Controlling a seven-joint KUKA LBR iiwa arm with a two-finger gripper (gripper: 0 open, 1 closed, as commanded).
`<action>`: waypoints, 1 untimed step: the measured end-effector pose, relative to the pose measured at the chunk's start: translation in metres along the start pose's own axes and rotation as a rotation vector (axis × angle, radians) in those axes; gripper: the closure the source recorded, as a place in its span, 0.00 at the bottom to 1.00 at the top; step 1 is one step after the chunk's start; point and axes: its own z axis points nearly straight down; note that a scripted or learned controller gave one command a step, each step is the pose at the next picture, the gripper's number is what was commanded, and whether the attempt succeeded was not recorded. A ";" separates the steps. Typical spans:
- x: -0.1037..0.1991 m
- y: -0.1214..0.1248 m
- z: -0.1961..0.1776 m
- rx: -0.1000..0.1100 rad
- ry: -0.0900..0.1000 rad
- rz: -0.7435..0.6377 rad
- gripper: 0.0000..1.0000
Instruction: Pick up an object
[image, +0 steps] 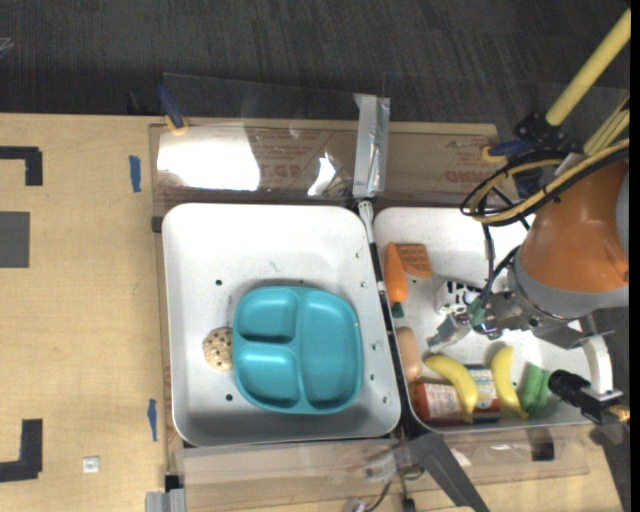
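Down at the lower right of the frame you'll see the right bin (440, 232) crowded along its bottom edge — a red bottle (440, 401), two bananas (452, 374), something green (537, 388). Just above them the gripper (455, 326) hangs over bare white floor, nothing between its fingers; open or closed, you can't tell. Further up sits an orange object (397, 276), and left — a teal divided plate (298, 347) beside a cookie (218, 349).

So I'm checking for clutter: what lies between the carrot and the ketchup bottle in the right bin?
In the camera view, a sausage lies between the carrot and the ketchup bottle, along the bin's left wall.
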 end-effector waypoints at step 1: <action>-0.033 -0.008 0.099 -0.001 -0.002 -0.021 0.00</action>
